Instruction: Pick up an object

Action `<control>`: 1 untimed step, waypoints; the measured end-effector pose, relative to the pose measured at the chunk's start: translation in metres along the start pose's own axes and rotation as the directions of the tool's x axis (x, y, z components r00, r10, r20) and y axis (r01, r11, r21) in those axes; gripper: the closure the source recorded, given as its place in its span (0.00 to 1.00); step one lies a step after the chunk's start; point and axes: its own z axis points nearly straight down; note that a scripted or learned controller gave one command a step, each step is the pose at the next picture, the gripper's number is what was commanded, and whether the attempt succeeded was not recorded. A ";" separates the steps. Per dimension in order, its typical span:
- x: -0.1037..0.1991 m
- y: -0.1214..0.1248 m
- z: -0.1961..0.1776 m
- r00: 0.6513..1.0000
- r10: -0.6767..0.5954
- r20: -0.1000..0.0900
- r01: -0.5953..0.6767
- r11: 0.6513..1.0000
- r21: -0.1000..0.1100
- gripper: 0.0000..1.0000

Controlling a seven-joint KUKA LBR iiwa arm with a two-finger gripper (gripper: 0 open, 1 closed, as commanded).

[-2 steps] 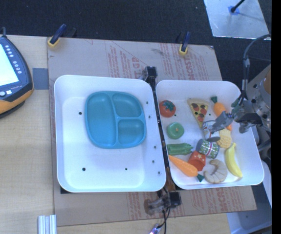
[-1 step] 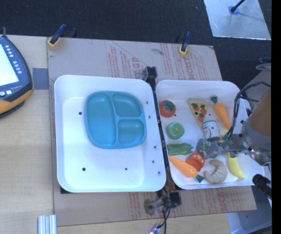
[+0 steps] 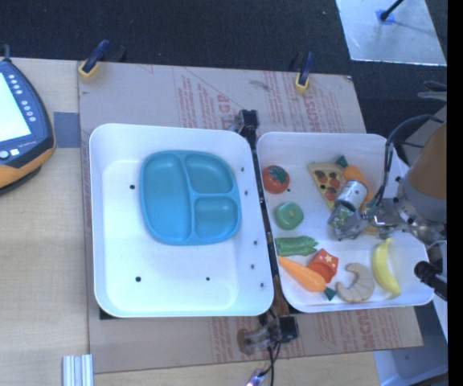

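On the bench, the right bin (image 3: pixel 273 147) held the gripper (image 3: pixel 352 222), apparently clenched on a silver can (image 3: pixel 349 199); a banana (image 3: pixel 386 268) lay just beside.

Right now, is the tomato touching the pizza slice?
Apart. The camera view shows bare white bin floor between the tomato and the pizza slice.

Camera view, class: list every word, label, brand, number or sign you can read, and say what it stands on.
Nothing can be quoted with certainty.
Cardboard sheet: rows of red print, too blurred to read.
Handheld pendant: screen washed out white, button marks too small.
Can beside the gripper: label unreadable.
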 end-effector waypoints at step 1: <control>-0.007 0.050 -0.001 1.000 0.003 0.000 -0.003 1.000 -0.002 0.00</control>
